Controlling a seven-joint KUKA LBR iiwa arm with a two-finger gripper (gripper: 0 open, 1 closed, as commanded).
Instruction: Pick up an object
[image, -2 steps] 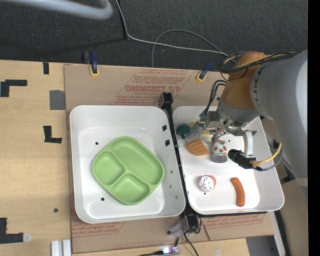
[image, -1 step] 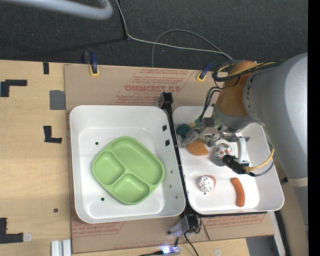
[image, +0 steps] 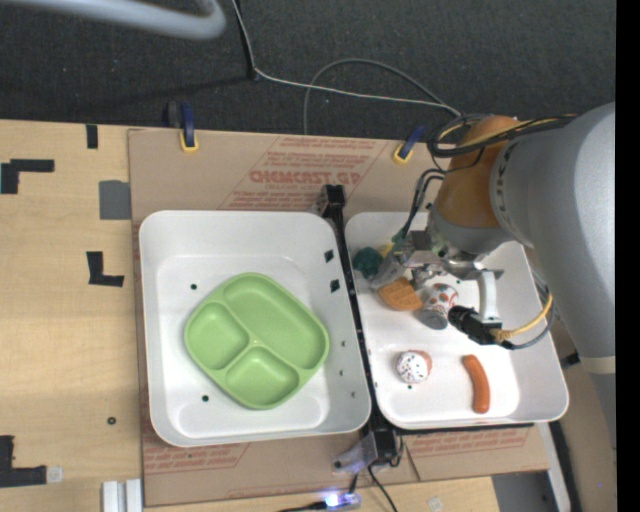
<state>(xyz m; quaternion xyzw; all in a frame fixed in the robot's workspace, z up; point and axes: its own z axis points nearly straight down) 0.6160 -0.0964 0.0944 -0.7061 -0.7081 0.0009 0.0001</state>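
Observation:
My gripper (image: 418, 272) is low over the back left part of the right bin (image: 530, 400), and the grey arm reaches in from the right. Just under and left of it lies a tan-orange lump (image: 399, 295). A dark teal object (image: 368, 261) rests against the bin's left wall, close to the gripper. A small grey piece (image: 432, 319) sits right below the gripper. Nearer the front are a white ball with red marks (image: 412, 367) and an orange-red sausage (image: 478, 383). I see nothing clearly held.
The left bin (image: 165, 260) holds a light green divided plate (image: 256, 340). A black divider (image: 345, 270) runs between the two bins. Cardboard and the wooden bench surround them, and cables trail behind the right bin.

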